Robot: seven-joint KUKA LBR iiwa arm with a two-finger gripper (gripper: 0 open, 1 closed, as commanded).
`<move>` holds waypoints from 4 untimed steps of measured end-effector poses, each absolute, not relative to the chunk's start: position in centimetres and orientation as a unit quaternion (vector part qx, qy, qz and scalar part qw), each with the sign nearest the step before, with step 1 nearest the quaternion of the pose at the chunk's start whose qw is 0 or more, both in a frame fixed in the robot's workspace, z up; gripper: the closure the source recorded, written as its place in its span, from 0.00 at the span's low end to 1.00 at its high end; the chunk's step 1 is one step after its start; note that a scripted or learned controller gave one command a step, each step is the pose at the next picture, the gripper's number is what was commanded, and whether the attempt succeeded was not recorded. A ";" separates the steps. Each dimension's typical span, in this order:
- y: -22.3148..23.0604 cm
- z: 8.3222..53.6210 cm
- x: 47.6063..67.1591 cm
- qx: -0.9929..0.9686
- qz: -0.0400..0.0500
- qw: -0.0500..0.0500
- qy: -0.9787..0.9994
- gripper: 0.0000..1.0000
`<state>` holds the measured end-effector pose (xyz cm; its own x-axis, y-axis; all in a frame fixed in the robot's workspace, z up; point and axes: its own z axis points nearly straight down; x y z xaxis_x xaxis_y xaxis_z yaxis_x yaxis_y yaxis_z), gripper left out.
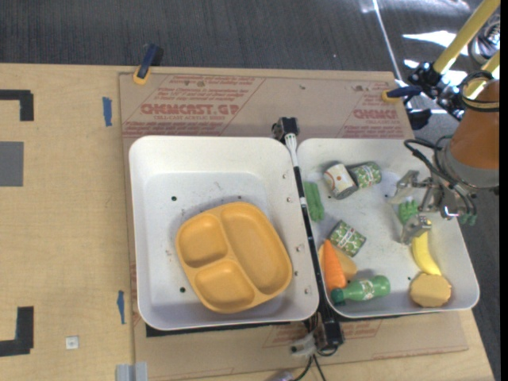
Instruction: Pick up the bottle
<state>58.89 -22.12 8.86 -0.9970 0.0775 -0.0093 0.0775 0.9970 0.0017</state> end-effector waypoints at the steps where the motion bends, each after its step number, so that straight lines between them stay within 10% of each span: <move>1: -22.3 8.9 58.8 0.029 0.000 0.006 1.000 0.00; 3: -20.9 8.9 60.4 0.115 -0.001 0.006 0.993 0.00; 4: -8.3 18.6 61.1 0.089 0.001 0.003 0.996 0.00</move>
<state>61.09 -8.32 18.63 -0.9841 0.1774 -0.0068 0.1773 0.9841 0.0022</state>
